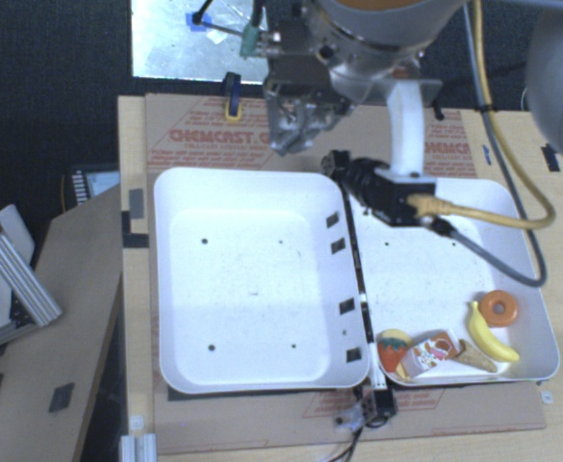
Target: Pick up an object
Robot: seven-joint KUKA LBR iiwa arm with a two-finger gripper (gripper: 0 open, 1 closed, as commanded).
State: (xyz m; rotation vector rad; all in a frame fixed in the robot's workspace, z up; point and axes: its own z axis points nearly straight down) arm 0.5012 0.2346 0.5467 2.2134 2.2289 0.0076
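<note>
Four small things lie bunched in the near corner of the right bin [512, 210], against its front wall: one yellow banana [488, 334], one orange ring-shaped piece [499, 307] touching the banana's far end, one orange-red round fruit [394, 351] close to the divider between the bins, and one small white packet [429, 352] with red printing between the fruit and the banana. The printing on the packet is too small to read. A tan wedge-shaped bit [477, 359] lies just beside the packet, under the banana's near tip.

Two shallow white bins sit side by side on the counter [98, 248]. The left bin [252, 277], next to the right bin, shows a bare white floor with a few dark specks. Four small dark clips line the divider between the two bins.

A brown cardboard sheet [204, 133] lies under both bins; beyond the left bin it reads "CHEMCAST" in red, with smaller lines that cannot be read.

The hand [298, 128] hangs over that cardboard, beyond the far edge of the left bin and well apart from the things in the right bin. Its fingers are blurred, so whether they are spread or pressed together cannot be told. A black fitting [382, 191] with one yellow cable [498, 218] and one grey cable [493, 258] hangs over the far end of the right bin.
</note>
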